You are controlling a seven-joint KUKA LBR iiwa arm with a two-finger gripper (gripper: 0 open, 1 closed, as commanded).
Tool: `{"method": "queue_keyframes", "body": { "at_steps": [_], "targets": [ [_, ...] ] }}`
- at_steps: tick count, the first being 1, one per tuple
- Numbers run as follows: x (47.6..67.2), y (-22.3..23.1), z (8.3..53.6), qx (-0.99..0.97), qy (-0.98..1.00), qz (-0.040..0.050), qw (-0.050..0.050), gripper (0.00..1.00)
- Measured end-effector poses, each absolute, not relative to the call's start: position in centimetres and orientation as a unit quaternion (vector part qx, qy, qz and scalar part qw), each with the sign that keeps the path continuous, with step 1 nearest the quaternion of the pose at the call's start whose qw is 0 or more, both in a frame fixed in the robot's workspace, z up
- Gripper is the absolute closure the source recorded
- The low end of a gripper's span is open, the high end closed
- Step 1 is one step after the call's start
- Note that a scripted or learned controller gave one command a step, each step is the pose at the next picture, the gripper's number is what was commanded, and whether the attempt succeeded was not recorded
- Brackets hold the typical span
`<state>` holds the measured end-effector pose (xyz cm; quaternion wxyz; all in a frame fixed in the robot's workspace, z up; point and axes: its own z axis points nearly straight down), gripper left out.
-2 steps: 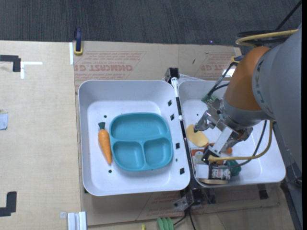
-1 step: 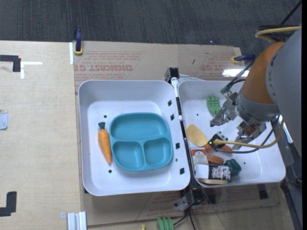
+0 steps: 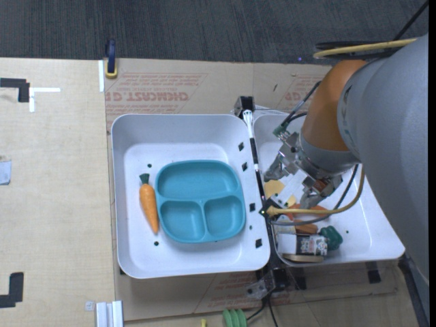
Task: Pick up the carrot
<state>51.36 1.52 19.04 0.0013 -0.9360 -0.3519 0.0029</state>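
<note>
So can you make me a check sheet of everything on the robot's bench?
Surface: cardboard-covered bench with two white bins.
Job's things: carrot lies in the left bin, left of the blue tray.
Clutter: small toys crowd the right bin.
Pincer: pincer sits over the right bin, away from the carrot.
Cables: black cables loop beside the wrist.
Surroundings: dark carpet behind.

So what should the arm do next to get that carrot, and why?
Probably swing left across the divider. The carrot lies in the left bin, beside the left edge of the blue tray, while the gripper hangs over the right bin among other items, well apart from it.
</note>
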Motion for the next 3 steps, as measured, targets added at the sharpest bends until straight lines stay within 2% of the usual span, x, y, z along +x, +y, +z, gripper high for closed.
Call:
{"method": "queue_keyframes", "body": {
  "at_steps": [1, 2, 3],
  "targets": [
    [56.4, -6.1, 19.0, -0.967, -0.254, 0.0034, 0.000, 0.00],
    [54.1, -3.8, 19.0, -0.971, -0.238, 0.0040, 0.001, 0.00],
    [49.0, 0.3, 19.0, -0.973, -0.232, 0.0034, 0.001, 0.00]
  ]
}}
